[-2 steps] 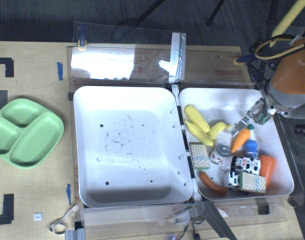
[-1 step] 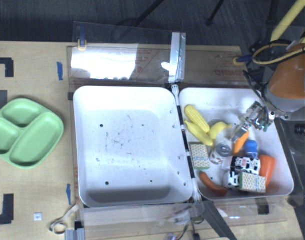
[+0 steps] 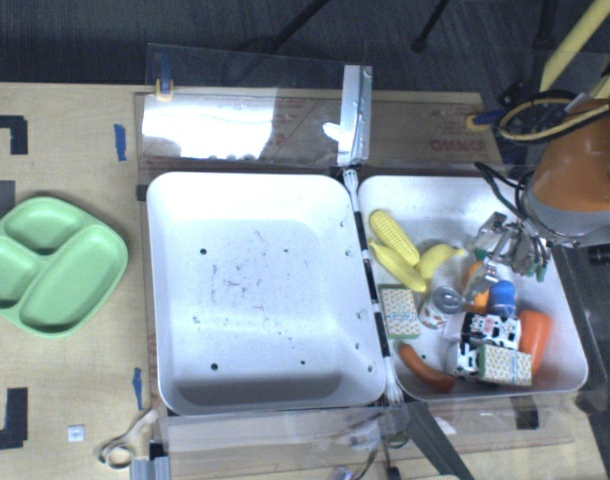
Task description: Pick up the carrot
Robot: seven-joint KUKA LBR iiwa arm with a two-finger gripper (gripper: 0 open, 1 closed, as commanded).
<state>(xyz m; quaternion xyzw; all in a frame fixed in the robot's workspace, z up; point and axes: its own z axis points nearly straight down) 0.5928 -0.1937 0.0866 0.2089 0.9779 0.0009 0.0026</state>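
I've got the gripper (image 3: pixel 507 251) low over the right bin (image 3: pixel 575 373), at its far right side, above the pile of toys. The carrot (image 3: pixel 534 334) lies near the bin's right wall, just right of a small patterned box (image 3: pixel 506 364) and nearer to me than the gripper. An ear of corn (image 3: pixel 393 236) lies well left. The tool's state, I can't tell from here.

A light wooden surface (image 3: pixel 65 128) is marked with black tape corners and blue tape strips. Dark grey carpeted floor (image 3: pixel 235 8) is seen beyond it, crossed by black stand legs (image 3: pixel 440 8).
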